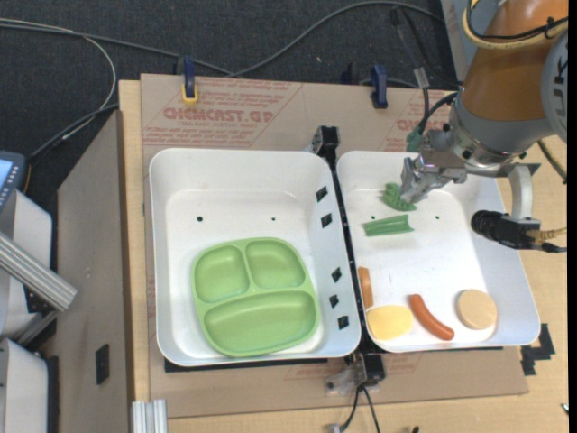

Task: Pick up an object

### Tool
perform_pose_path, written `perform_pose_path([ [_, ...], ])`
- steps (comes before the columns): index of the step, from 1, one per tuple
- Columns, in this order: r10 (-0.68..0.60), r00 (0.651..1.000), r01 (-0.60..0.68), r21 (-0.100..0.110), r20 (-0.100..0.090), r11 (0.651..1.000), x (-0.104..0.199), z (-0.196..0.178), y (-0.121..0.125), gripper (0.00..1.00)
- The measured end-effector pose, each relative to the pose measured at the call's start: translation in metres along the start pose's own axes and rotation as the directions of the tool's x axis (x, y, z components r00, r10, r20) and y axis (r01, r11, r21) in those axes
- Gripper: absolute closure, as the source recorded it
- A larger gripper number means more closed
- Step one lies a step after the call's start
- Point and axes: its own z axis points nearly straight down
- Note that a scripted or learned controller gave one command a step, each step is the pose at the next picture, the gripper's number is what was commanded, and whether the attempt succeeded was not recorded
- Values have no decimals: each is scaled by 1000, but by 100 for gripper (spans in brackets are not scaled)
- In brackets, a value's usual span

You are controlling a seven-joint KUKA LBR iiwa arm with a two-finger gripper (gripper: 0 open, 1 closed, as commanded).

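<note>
Green leafy piece (pixel 394 195) sits at my claw (pixel 413 188) tips, far end of the right bin (pixel 505 269); second green piece (pixel 389 226) lies just nearer. Can't tell claw opening or whether anything's gripped. Nothing lifted clear yet; grasp and raise remain.

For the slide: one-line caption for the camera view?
Hand low over a green piece at the back of the right bin; green divided plate in the left bin.
</note>
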Motion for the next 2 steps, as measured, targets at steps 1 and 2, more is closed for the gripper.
perform_pose_path([
  [1,-2,1000,2,0,0,1000,63,12,-6,100],
  [2,-1,1000,1,1,0,1000,120,23,-9,100],
])
